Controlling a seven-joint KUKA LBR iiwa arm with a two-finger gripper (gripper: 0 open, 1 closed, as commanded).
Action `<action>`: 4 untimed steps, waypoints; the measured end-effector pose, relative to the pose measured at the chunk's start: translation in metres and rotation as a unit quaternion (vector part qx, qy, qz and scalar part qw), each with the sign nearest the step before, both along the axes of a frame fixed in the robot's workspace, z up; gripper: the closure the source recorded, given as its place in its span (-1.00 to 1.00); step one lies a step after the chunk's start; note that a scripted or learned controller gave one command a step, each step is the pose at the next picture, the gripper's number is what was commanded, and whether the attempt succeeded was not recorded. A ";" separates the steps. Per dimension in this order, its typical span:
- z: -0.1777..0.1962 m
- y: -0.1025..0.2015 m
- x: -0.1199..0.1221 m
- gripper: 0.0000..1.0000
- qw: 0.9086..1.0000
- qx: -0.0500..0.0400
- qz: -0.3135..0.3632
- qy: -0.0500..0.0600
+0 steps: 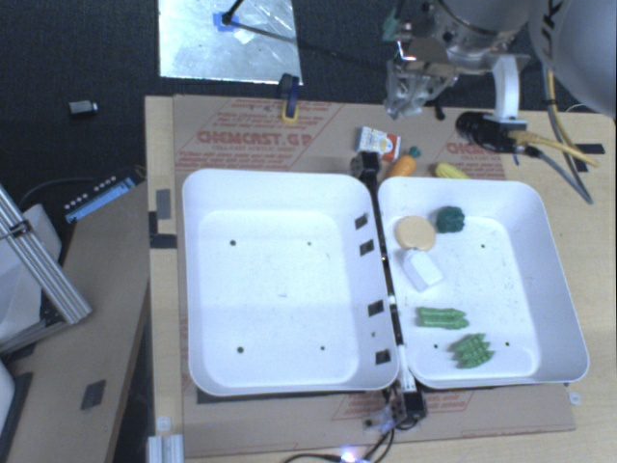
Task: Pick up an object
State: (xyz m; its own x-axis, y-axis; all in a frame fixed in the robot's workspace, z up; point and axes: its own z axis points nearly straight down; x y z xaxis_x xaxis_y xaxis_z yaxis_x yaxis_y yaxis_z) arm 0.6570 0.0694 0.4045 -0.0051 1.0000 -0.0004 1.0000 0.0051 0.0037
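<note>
Hanging above the desk behind the right bin, the gripper grips nothing and touches nothing; can't tell how wide it's spread, too blurred. Right bin, smooth white plastic w/ shallow walls, holds a flat tan disc, a dark green knobbly lump, a white block, a ridged green pod and a leafy green piece. Left bin sits alongside.

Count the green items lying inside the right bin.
3: a dark green lump near the back wall, a green pod piece lower down, and a leafy green piece near the front.
</note>
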 end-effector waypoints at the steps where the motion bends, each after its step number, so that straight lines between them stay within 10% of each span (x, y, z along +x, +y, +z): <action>1: -0.002 0.070 -0.028 1.00 1.000 0.002 0.003 0.001; 3: 0.047 0.084 0.012 1.00 1.000 0.001 0.000 0.000; 4: -0.008 0.011 0.011 1.00 1.000 -0.001 -0.005 0.003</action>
